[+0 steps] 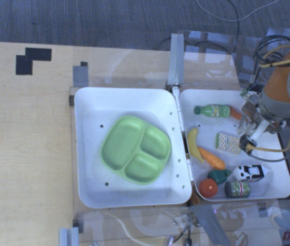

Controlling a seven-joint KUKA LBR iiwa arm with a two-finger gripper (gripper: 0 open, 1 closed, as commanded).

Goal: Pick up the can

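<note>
You are reaching for the can (237,189), which is sitting in the right bin (269,195), close to its near wall and towards the near right corner. That wall is leaving you little room on the near side, so you are better off coming down from above. Just beyond the can a black-and-white toy (251,172) is almost touching it, and a dark green piece (219,176) and a red tomato (208,187) are crowding its left. You are wanting the grip line to run across the can's narrow width, clear of these neighbours.

Farther back, the gripper (248,118) is hanging over the far right part of the same bin, near a patterned packet (229,142) and well apart from the can. You cannot tell whether it is open or closed, and nothing is showing in its hold.

The can is looking short and stubby, with a grey-green label. It is seeming to lie on its side, so it is likely to roll if nudged.
</note>
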